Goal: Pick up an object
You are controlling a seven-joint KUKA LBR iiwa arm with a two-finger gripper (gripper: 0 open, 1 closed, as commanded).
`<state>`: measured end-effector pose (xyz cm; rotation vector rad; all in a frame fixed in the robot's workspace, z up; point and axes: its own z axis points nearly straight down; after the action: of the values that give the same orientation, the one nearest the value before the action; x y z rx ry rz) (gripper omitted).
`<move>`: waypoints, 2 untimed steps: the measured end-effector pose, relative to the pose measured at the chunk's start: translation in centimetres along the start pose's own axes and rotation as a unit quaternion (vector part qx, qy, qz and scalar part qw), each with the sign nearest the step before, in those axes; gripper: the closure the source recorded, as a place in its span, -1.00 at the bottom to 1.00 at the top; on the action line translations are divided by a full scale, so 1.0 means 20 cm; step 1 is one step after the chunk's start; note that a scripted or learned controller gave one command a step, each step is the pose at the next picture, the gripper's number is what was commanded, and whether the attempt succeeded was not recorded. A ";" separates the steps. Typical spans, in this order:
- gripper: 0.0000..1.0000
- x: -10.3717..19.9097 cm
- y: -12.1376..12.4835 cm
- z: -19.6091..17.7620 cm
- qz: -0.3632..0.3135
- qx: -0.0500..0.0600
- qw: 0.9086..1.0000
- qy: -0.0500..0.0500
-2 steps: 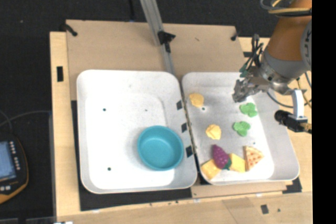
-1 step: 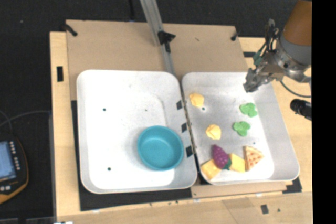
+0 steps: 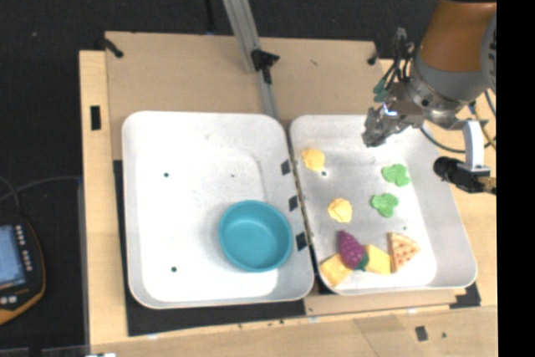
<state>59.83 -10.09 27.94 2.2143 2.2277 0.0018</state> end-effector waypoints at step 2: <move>1.00 0.55 0.15 0.13 0.000 0.000 1.000 0.000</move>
<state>62.69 0.88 25.29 2.2135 2.2281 0.0024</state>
